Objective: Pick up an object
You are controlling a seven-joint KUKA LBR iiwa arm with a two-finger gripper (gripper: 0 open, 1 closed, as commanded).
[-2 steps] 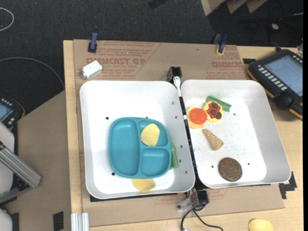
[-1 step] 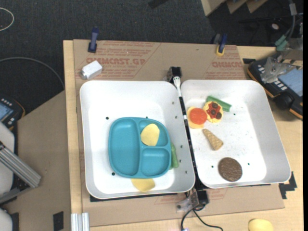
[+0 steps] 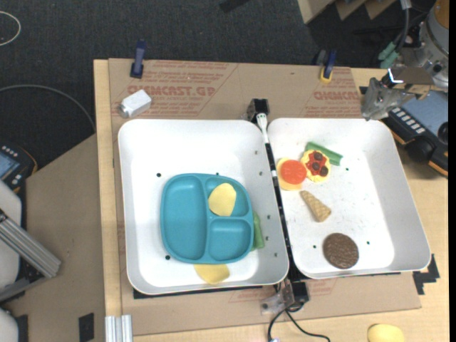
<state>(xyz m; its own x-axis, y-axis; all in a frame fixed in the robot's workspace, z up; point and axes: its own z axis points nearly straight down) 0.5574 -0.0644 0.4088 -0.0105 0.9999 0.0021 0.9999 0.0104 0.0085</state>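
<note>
The right bin (image 3: 399, 191) holds an orange round piece (image 3: 291, 171), a yellow piece with red bits (image 3: 317, 167), a green strip (image 3: 325, 152), a tan cone (image 3: 315, 206) and a brown disc (image 3: 340, 251). In the left bin (image 3: 142, 191) lies a teal divided plate (image 3: 192, 219) with a yellow slice (image 3: 222, 199) in its upper right compartment. Another yellow piece (image 3: 211, 272) peeks out under the plate's near edge, and a green piece (image 3: 258, 232) lies at its right side. My gripper (image 3: 375, 100) hangs over the right bin's far right corner, well away from all the objects, with nothing visibly in it.
A small white block (image 3: 135, 103) lies on the cardboard beyond the left bin. Blue clamps (image 3: 137, 59) (image 3: 328, 66) hold the board's far edge. A yellow object (image 3: 383, 333) sits off the board at the bottom right. Grey equipment stands at the right edge.
</note>
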